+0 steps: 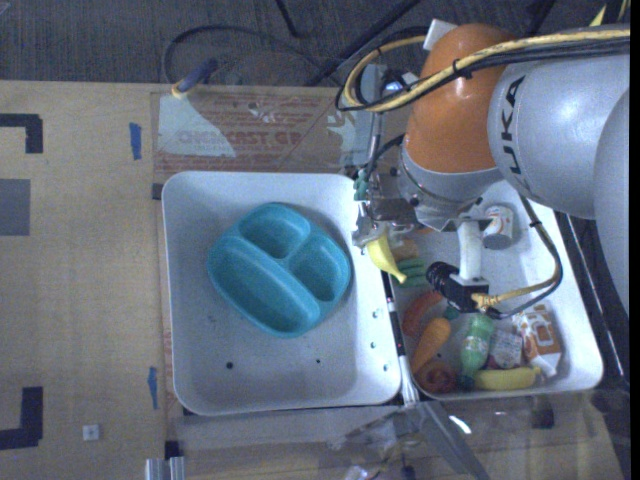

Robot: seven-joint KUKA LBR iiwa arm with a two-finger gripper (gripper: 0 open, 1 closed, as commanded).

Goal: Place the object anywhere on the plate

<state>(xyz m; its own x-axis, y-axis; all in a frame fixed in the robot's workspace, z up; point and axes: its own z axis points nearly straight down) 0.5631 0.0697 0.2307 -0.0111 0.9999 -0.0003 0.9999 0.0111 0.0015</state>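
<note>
A: Left bin (pixel 200 368) carries just the teal plate (pixel 281 266), three compartments, all bare?

B: Yes. Beside it, over the divide, the tool (pixel 377 236) pinches a yellow banana (pixel 386 259), likely lifted for crossing to the plate.

A: And the right bin (pixel 585 353)?

B: A carrot (pixel 432 340), another banana (pixel 504 378) and other toy food piled at its near end.

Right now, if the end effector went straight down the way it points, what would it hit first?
Probably the wall between the bins, beside the plate. The banana at the end effector would likely touch first; depth is unclear.
</note>
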